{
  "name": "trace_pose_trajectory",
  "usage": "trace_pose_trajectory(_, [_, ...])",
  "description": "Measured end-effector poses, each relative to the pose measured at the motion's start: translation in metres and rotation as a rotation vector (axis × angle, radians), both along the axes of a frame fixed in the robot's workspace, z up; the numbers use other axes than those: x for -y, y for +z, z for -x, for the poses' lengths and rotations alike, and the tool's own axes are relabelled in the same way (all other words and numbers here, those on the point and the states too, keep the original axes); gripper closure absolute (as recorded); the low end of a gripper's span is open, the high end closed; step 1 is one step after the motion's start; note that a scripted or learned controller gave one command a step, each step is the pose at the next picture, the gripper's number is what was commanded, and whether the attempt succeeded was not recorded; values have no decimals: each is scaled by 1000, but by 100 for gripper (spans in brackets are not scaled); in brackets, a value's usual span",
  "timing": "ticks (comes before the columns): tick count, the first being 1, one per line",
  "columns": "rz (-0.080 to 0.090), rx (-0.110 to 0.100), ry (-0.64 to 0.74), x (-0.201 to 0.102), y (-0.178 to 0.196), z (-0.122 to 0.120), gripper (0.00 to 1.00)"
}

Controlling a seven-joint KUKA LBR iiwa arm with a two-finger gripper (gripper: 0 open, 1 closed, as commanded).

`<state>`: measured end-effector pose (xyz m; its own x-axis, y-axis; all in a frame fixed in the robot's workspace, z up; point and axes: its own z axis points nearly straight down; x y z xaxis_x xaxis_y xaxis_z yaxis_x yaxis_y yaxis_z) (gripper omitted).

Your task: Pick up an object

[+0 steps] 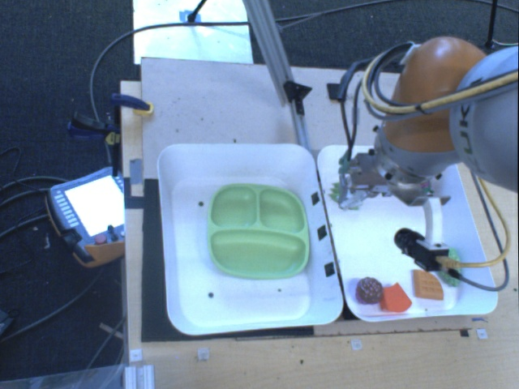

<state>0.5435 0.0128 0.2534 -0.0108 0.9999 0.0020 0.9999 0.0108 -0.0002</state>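
Note:
My gripper hangs low over the upper left part of the right bin, close to the wall it shares with the left bin. A small green bit shows right beside it; whether it is held I cannot see. Along the right bin's front lie a brown round piece, a red-orange block and an orange square piece. A small green piece peeks out behind a black cylinder mounted on the arm.
A green divided plate lies in the middle of the left bin. A slanted metal pole crosses the bench behind the bins. Cables loop around the arm's wrist above the right bin.

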Motion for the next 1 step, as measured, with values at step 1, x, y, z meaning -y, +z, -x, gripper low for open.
trace_pose_trajectory(1, [0, 2, -1, -49, 1, -1, 100])
